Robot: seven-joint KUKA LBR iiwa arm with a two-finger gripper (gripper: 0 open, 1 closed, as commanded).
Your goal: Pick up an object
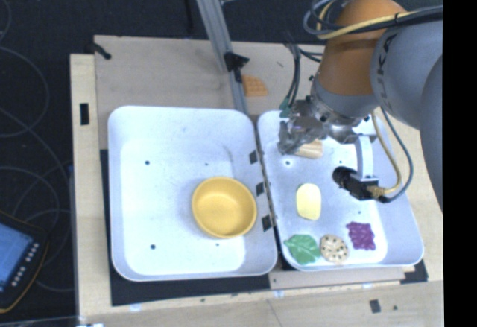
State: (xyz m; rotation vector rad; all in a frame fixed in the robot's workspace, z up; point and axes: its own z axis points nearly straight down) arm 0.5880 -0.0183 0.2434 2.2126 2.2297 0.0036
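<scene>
Wooden bench [164, 72], grey metal rail [212, 13] slanting across top, handheld screen [15, 258] at lower left

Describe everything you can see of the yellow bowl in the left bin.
The yellow bowl is round, shallow and plain, a matte mustard yellow that looks like plastic. It sits upright, mouth up, with nothing visible inside. It rests on the floor of the left bin, toward that bin's lower right part, close to the wall shared with the right bin. Nothing else touches it; the gripper is over the other bin.

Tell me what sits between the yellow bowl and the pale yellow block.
The bins' touching rims separate the bowl from the block, seen from overhead.
</scene>
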